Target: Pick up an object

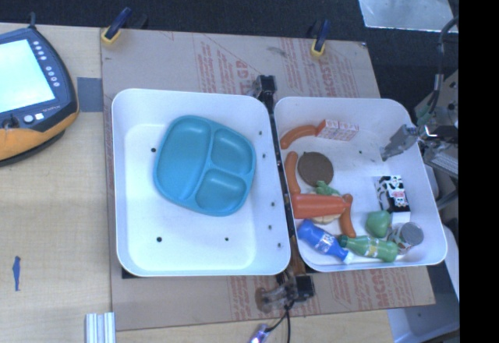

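The green bottle (373,248) and blue bottle (321,241) lie lowest in the right bin (366,111), crowded with a carrot (318,203), sausages and a brown disc (316,168), likely dumped as pick candidates. The gripper (399,142) hangs over the bin's right edge (its opening I cannot tell), gripping nothing visible. A blue plate (206,165) occupies the left bin (132,178).

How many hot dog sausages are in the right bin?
2: one sausage lies at the right bin's top-left beside the pink box; another sausage runs along the left wall. More may be hidden.
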`<state>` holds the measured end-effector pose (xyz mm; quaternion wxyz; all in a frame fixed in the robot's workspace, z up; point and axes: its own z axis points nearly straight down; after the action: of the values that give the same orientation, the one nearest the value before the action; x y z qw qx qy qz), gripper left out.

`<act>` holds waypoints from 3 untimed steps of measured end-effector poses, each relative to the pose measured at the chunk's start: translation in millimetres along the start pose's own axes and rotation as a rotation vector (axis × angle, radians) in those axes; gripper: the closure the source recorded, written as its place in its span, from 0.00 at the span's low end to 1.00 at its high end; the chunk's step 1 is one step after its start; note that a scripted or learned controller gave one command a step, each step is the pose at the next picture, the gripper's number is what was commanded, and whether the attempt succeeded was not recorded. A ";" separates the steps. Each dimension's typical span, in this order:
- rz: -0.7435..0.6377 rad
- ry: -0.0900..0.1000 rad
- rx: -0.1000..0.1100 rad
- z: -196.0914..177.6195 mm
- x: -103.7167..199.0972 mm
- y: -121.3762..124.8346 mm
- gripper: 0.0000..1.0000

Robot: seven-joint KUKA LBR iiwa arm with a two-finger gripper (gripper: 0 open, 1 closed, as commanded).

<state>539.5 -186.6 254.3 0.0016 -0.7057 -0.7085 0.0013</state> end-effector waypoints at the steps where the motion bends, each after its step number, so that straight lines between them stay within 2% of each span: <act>1: -0.001 -0.001 -0.004 160.4 62.5 -3.9 0.00; 2: -0.003 -0.002 -0.006 159.5 92.4 40.9 0.00; 3: -0.004 -0.001 -0.006 148.4 92.0 41.5 1.00</act>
<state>580.1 -94.4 105.7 -0.0009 -0.7043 -0.7099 -0.0006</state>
